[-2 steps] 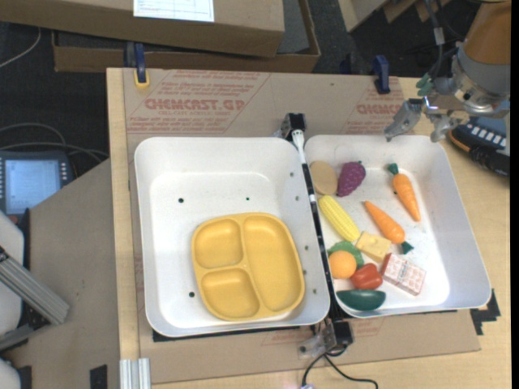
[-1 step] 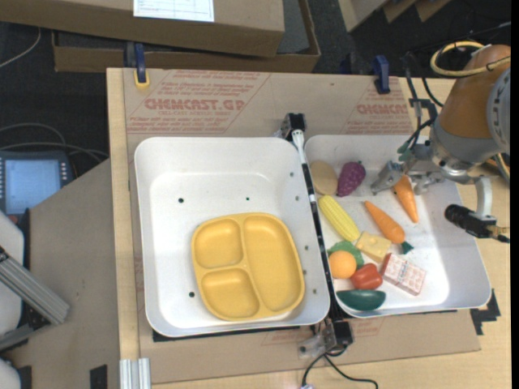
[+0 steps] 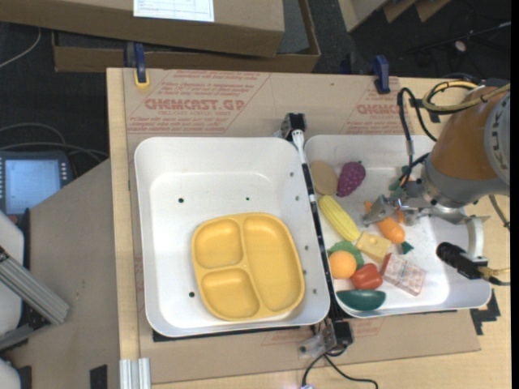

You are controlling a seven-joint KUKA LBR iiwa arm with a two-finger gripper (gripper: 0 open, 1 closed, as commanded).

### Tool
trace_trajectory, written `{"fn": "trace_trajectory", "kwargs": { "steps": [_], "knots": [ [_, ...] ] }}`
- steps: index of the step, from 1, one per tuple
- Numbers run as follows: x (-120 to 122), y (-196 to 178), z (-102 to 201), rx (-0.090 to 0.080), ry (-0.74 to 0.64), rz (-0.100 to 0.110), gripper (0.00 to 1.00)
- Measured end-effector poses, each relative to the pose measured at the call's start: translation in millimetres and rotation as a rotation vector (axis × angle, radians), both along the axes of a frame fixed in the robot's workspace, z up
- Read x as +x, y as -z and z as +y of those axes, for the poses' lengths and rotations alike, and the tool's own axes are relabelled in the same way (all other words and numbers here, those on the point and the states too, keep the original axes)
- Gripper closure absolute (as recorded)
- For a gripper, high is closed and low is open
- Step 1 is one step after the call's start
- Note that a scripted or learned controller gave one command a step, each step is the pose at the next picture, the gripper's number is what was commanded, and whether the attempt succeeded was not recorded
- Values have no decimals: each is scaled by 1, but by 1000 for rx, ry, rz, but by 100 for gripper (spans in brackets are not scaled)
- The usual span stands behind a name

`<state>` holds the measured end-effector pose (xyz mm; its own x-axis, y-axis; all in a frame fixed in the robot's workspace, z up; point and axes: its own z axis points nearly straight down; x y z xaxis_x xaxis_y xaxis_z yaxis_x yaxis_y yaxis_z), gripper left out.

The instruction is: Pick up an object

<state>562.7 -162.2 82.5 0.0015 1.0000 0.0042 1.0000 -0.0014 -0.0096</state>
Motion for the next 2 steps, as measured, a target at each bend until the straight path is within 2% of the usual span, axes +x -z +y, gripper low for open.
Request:
{"fn": "trace_trajectory", "kwargs": {
  "steps": [1,2],
  "knots": [
    [-26,-2,45,-1,-4,-4,0],
    [-24,-12,42,-4,0,-10,100]
  ]
}}
